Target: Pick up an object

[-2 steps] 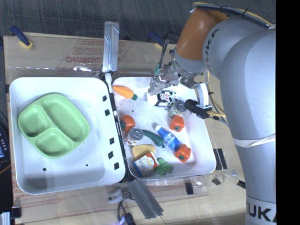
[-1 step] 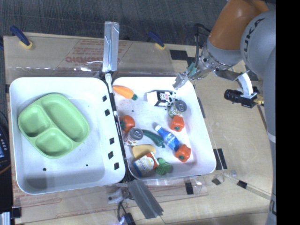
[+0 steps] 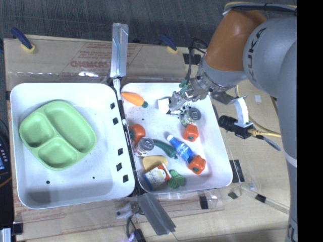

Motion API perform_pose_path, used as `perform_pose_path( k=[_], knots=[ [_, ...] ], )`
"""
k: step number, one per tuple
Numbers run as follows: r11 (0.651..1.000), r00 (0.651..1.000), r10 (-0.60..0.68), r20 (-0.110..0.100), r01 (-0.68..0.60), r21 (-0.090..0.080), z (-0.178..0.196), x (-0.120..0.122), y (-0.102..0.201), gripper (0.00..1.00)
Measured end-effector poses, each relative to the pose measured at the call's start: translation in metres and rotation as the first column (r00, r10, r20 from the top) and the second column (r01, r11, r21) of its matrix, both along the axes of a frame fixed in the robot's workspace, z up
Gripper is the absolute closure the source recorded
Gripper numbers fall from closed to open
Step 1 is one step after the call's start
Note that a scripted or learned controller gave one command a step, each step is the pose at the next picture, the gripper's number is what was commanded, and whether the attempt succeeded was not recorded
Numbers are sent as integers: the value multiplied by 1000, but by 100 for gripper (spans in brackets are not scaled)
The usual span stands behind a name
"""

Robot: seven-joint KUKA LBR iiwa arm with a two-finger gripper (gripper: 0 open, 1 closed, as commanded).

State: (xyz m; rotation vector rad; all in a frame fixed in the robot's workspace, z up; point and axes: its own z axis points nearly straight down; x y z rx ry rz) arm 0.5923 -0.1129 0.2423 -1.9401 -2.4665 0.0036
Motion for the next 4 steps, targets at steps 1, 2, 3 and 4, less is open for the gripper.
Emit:
perform_pose_path(
  k=[1,2,3,4],
  knots=[
    [1000,1000,-1,0,1,0,0,0,-1,0],
    [985,985,-171,21,171,1,-104,-73,4,0],
    [975,975,-221,3,221,-1,-103,-69,-53,0],
    [980,979,-199,44,199,0,-132,-77,-53,0]
  ],
)
